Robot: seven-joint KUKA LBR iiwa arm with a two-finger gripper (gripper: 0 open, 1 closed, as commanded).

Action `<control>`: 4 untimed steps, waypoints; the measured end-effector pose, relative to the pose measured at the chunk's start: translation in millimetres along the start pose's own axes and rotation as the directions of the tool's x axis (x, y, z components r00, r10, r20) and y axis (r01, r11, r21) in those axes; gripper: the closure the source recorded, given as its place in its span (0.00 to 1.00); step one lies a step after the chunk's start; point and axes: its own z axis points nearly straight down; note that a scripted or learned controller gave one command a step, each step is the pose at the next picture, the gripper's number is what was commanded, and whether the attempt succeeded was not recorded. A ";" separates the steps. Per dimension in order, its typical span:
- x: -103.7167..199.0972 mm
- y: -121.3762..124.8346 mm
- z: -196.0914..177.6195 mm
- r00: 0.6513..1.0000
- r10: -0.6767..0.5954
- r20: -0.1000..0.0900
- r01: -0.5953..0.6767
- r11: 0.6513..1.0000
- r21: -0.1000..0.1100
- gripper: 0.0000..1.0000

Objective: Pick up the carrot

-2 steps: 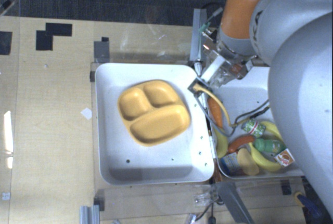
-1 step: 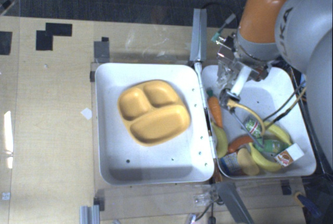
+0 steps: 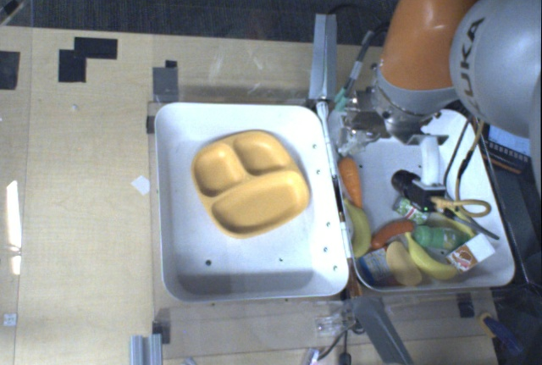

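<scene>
From above, the carrot [image 3: 351, 181] lies in the right bin [image 3: 500, 270], tight along its left wall, its long axis running far to near, far end just under my gripper [image 3: 362, 124]. I cannot tell which end is the tip. My grey arm [image 3: 500, 41] bears the letters "UKA". Whether my gripper is wide or narrow I cannot tell. The left bin [image 3: 169, 211] holds a yellow divided tray [image 3: 251, 181].
</scene>
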 end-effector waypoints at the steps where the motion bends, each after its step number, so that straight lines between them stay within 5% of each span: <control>1: 14.1 -3.0 -2.8 0.982 0.189 0.000 -0.189 0.982 0.000 1.00; 2: -64.7 -6.8 -12.2 0.997 -0.081 0.001 0.081 0.997 -0.001 1.00; 3: 41.8 33.7 -16.4 0.795 0.607 0.002 -0.607 0.795 0.002 1.00; 4: 158.8 2.4 6.7 0.643 0.766 0.003 -0.766 0.643 0.003 1.00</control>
